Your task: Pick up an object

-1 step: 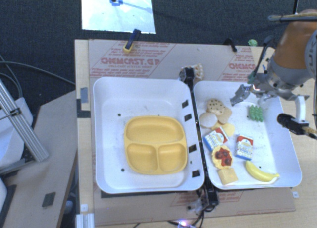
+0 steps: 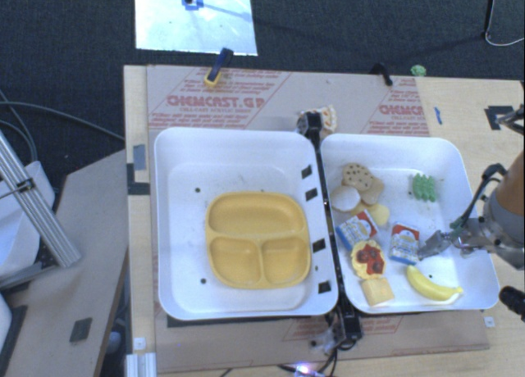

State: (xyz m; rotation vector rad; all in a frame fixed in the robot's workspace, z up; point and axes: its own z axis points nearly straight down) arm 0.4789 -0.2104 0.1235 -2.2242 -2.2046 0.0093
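**Gripper low over the right bin, beside the small carton and the banana**

Two white bins sit side by side on the bench. The left bin [image 2: 176, 203] holds a yellow divided tray [image 2: 258, 238] lying flat near its middle. The right bin [image 2: 447, 158] holds a scatter of toy food.

Taking the right bin as a clock face, a brown cookie [image 2: 358, 175] lies at about 11 o'clock, with a pale round piece [image 2: 345, 198] touching it just below. A green bunch [image 2: 424, 187] sits at about 1 o'clock, apart from the rest. Near the centre lies a blue and white packet [image 2: 357, 229], and just to its right a small carton [image 2: 404, 243] in blue, white and red. At about 7 o'clock is a yellow piece with red topping [image 2: 368, 259], and below it a pale yellow block [image 2: 376, 291]. A banana [image 2: 432, 283] lies at about 5 o'clock, near the bin's front wall.

The arm comes in from 3 o'clock. The gripper [image 2: 433, 244] is low over the right bin, its tip just beside the small carton's right edge and just above the banana. Whether it is spread or closed cannot be told from this angle, and nothing is seen caught in it.
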